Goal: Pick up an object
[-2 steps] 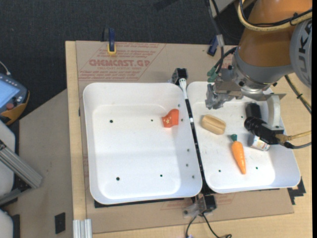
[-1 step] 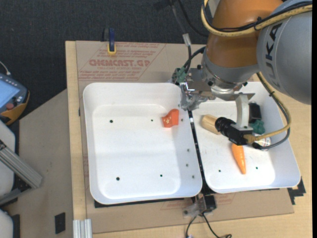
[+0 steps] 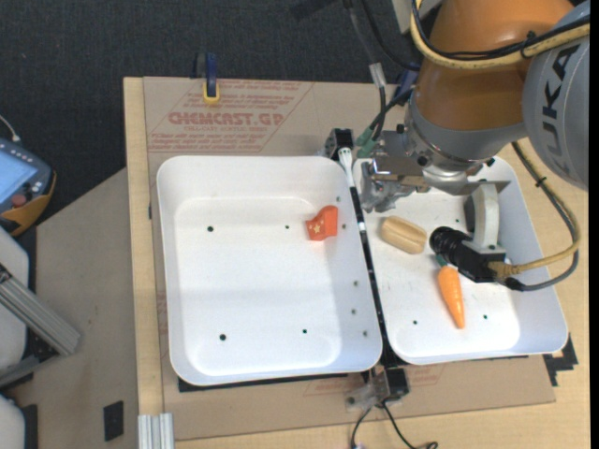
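A tan block (image 3: 402,235) is shown lying in the right bin (image 3: 524,330) near the divide, loose and clear for picking, with a carrot (image 3: 452,296) beside it. A red piece (image 3: 323,224) is kept in the left bin (image 3: 187,279). The gripper (image 3: 382,193) is placed just behind the block. Nothing is seen held, and its opening cannot be told.

The arm (image 3: 487,64) runs off the top and right edges. It covers the far part of the right bin (image 3: 421,337). The gripper (image 3: 386,193) sits mostly under the arm and is hard to make out. A blue thing (image 3: 17,181) and a grey bar (image 3: 33,314) are cut off at the left edge. The dark dots (image 3: 211,229) in the left bin (image 3: 253,297) are too small to tell.
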### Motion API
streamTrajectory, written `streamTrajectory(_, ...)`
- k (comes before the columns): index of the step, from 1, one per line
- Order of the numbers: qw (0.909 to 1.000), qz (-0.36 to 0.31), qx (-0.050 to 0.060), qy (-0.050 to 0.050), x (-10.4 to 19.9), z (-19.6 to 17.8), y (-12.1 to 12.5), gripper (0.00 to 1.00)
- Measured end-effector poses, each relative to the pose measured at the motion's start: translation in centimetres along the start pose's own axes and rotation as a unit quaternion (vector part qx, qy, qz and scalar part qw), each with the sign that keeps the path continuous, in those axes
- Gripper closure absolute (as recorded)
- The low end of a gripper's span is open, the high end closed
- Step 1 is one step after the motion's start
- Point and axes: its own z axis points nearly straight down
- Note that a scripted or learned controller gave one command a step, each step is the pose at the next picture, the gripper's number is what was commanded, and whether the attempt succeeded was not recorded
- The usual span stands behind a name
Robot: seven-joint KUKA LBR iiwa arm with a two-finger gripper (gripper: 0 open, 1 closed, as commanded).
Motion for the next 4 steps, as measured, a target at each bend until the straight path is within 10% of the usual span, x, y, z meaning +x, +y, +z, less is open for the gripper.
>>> streamTrajectory(1, 1.0, -0.003, 0.0, 0.001, 4.5, -3.4, 0.4, 1.0)
streamTrajectory(2, 1.0, 0.002, 0.007, -0.001, 1.1, 1.6, -5.0, 1.0)
streamTrajectory(3, 1.0, -0.004, -0.006, 0.003, 6.4, -10.2, -4.5, 1.0)
streamTrajectory(4, 1.0, -0.001, 0.003, 0.0, 7.0, -9.1, -4.6, 1.0)
